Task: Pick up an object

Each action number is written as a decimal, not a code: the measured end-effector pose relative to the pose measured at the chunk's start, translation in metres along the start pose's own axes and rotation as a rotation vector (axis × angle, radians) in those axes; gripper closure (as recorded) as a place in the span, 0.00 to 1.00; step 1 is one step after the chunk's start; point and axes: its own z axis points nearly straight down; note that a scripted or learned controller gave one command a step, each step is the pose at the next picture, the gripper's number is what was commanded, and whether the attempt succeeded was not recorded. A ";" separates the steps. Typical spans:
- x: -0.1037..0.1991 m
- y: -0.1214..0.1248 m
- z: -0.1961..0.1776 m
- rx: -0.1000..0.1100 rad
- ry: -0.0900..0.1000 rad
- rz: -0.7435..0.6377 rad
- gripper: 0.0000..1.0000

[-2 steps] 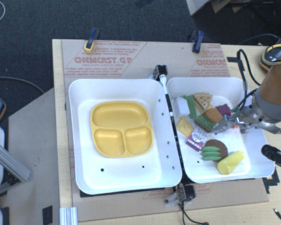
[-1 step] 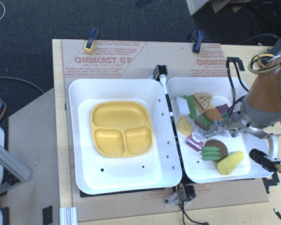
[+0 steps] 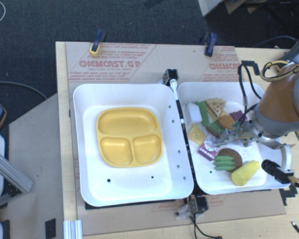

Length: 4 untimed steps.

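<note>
The camera view looked down on a bench printed with red lettering, dark carpet behind. The arm hung over the right bin, where toys lay heaped; the left bin held a yellow tray.

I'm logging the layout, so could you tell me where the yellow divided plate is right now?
The yellow divided plate lies in the middle of the left bin, across the divider from the right bin that holds the toy food.
</note>
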 end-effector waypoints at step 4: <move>0.008 0.007 -0.138 -0.005 -0.006 -0.001 1.00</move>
